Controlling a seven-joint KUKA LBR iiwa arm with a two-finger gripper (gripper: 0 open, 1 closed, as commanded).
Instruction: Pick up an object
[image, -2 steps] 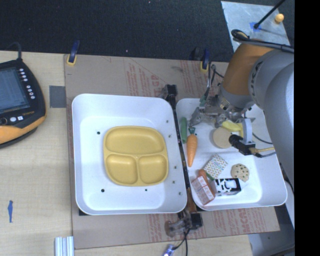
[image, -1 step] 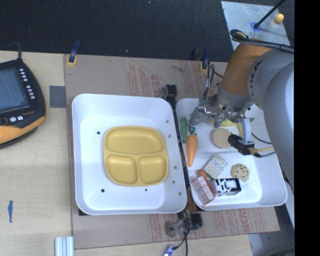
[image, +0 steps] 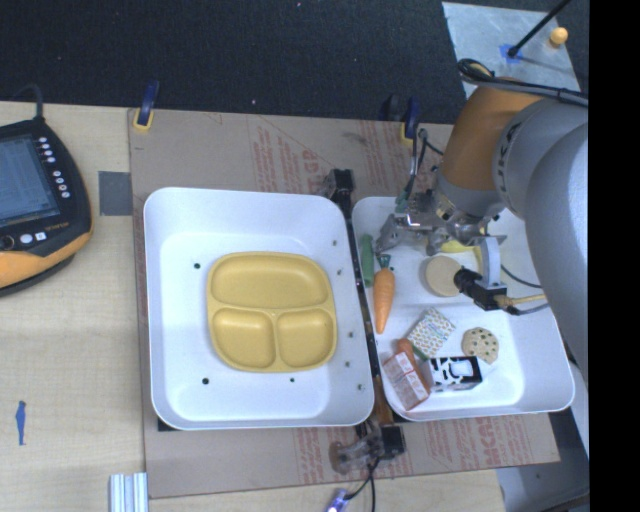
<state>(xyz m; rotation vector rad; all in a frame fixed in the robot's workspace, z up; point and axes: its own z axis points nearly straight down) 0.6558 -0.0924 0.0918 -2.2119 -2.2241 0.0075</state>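
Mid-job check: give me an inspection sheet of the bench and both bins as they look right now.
Surface: cardboard-covered bench bearing two white bins.
Job's things: right bin holds orange toy carrot, chocolate-chip cookie, tan round disc, small packets.
Clutter: yellow three-compartment tray in left bin.
Grippers: gripper low over right bin's far end.
Cables: thin wires by wrist.
Surroundings: orange-edged teach pendant at left.

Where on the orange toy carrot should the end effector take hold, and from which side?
Probably the thick upper end of the orange toy carrot, coming from above, fingers across its width. It lies lengthwise against the left wall of the right white bin, so a sideways approach looks blocked.
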